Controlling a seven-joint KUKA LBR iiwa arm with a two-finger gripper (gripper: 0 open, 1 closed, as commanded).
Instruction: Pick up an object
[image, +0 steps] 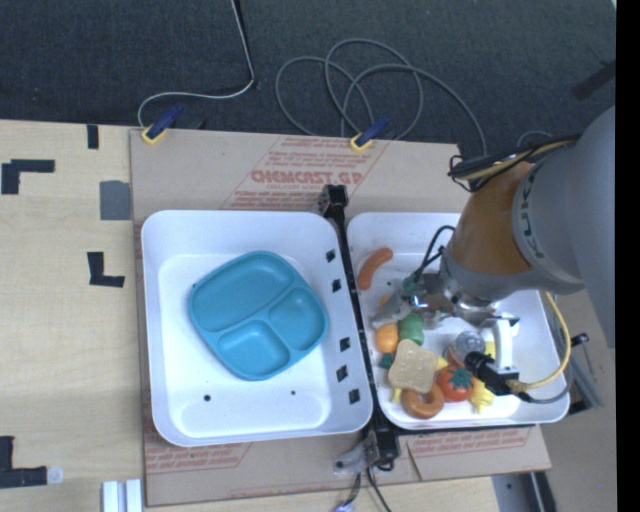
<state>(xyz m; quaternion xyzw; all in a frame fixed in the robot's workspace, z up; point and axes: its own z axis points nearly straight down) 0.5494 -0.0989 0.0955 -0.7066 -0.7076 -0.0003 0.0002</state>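
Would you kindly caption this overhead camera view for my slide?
Grey-and-orange arm reaching into right white bin of toy food; blue divided plastic plate in left bin.

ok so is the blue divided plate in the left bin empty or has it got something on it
Empty. The blue divided plate lies flat in the left bin, all its compartments showing bare blue. The toy food sits in the right bin.

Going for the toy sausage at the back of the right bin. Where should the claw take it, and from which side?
Grip the sausage across its narrow middle, coming straight down from above. It lies flat and curved, apart from the toy pile, so both long sides look free; the divider sits close on its left.
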